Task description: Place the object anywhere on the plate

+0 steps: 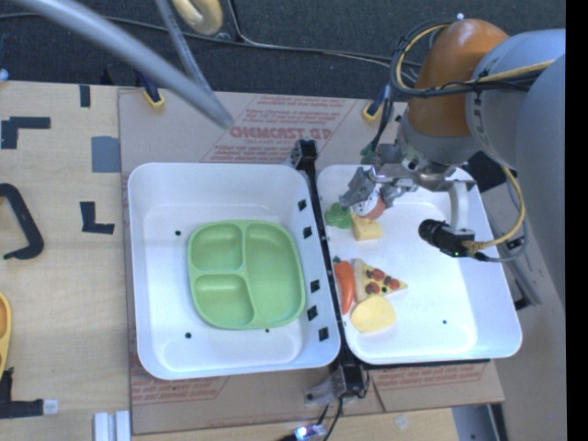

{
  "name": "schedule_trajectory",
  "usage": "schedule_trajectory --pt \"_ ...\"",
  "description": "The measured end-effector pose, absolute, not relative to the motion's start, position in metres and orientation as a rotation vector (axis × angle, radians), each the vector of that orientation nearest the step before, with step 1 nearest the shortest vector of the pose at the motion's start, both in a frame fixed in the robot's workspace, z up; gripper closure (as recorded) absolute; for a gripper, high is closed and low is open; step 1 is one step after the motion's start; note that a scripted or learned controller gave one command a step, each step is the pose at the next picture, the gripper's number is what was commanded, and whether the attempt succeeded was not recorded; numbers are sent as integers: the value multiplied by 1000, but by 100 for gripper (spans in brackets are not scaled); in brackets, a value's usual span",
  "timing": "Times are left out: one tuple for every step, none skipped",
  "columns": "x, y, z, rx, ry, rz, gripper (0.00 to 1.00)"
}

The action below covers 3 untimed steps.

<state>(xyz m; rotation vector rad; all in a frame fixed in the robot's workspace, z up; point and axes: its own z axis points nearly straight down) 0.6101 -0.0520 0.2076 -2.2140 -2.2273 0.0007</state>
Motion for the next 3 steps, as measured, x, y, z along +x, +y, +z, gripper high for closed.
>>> schedule_trajectory --pt "621 -2 213 -2213 -2228 -1 100" --pt "608 52 214 -2213 -2227 2 100" --pt "610 110 212 -2214 -2227 1 100"
